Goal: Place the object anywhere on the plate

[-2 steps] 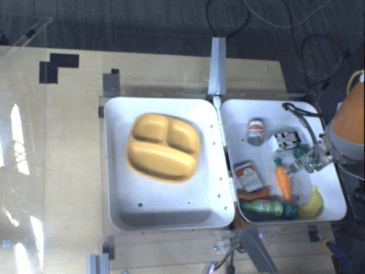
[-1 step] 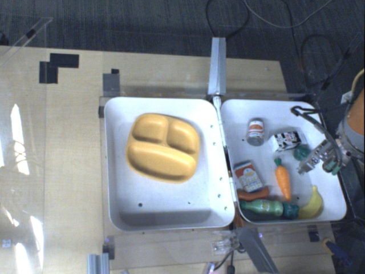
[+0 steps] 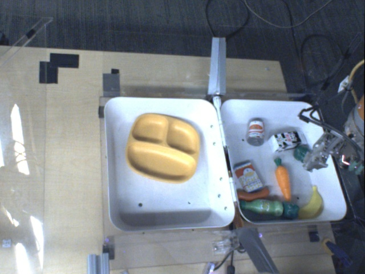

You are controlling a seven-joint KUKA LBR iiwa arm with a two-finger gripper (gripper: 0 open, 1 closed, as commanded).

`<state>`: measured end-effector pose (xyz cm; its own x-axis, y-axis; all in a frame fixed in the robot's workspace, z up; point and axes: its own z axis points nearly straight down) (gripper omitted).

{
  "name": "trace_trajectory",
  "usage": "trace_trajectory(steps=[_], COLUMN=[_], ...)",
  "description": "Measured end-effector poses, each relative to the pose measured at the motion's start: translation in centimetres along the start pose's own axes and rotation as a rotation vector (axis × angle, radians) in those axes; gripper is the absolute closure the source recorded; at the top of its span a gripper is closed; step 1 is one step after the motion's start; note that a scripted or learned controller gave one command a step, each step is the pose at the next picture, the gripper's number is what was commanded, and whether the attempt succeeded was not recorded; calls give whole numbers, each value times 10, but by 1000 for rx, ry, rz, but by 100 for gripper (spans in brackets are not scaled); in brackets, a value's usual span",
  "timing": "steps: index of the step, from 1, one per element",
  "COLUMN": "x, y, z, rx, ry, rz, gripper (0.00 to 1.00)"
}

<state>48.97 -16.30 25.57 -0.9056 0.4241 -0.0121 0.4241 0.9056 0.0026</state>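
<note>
A yellow divided plate (image 3: 163, 147) lies in the left bin (image 3: 120, 210). The right bin (image 3: 331, 210) holds the loose objects: a small can (image 3: 256, 131), a black-and-white box (image 3: 287, 140), an orange carrot (image 3: 283, 179), a red snack box (image 3: 248, 177), a green bottle (image 3: 263, 208) and a yellow banana (image 3: 311, 204). My gripper (image 3: 315, 156) hangs low over the right side of the right bin, just right of the carrot and below the black-and-white box. A small teal piece (image 3: 300, 152) sits right beside it. I see nothing clearly held.
A metal divider post (image 3: 218, 67) rises between the bins at the back. Black cables (image 3: 319, 56) loop over the floor behind the right bin. A reddish sausage-like item (image 3: 251, 195) lies by the green bottle.
</note>
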Motion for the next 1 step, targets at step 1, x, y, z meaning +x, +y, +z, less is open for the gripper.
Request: trace_trajectory(steps=[1], x=[-45], y=[-26], z=[10], rx=[1], ry=[2], rz=[44], gripper=[100])
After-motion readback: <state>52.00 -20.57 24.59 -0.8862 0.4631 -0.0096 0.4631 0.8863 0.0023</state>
